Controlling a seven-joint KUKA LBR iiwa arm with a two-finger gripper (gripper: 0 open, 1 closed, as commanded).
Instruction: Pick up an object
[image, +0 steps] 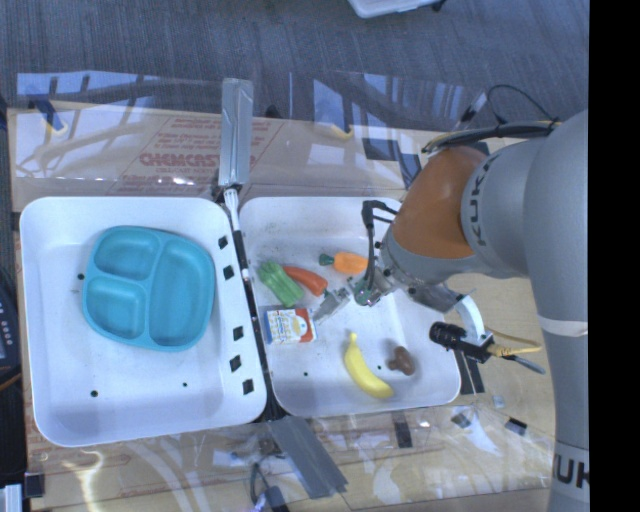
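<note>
From my screen I see two white bins side by side on the worktop (80, 130). The left bin (60, 390) holds a blue divided plate (148, 287), well apart from everything else. The right bin (320, 395) carries the loose things: a green vegetable (279, 283) lying against a red-orange pepper (306, 280), an orange carrot piece (347, 263) with a green top farther back, a small carton (290, 326) with a red-and-white label by the near-left wall, a yellow banana (365, 369) near the front rim, and a small brown lump (401, 361) just beside the banana. The arm (520, 220), grey with its orange band, comes in over the bin's right side and covers that part of it. The hand (345, 297) sits low in the middle of the bin, between the pepper and the carrot piece, with the banana well in front of it. I cannot tell how far its fingers are spread, and I see nothing gripped between them. Faint reddish print runs across the clear sheet behind the bins, and I read it as roughly "CHEMCAST"; the carton's label is too small to read.
</note>
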